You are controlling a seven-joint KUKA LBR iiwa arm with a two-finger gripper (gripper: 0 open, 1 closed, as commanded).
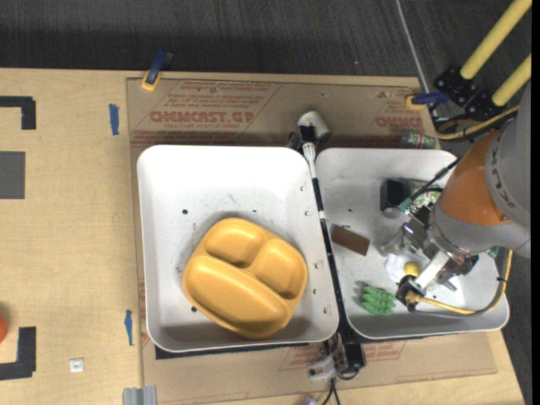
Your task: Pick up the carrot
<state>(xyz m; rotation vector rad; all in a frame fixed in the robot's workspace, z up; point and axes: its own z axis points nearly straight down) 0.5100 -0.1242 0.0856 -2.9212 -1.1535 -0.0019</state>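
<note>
My gripper [404,245] is down inside the right bin [354,175], near its middle, under the grey arm with the orange band [467,199]. A small green leafy piece [377,299], possibly the carrot's top, lies on the bin floor just in front and to the left of the gripper. A flat brown piece [349,240] lies left of the gripper, close to the wall between the bins. The wrist hides whatever sits directly under the gripper.
The left bin [169,184] holds a big yellow loaf-shaped object [245,275] that takes up its front half. Blue clips and tape sit on the brown board behind the bins. Yellow-padded bars [498,32] stand at the back right.
</note>
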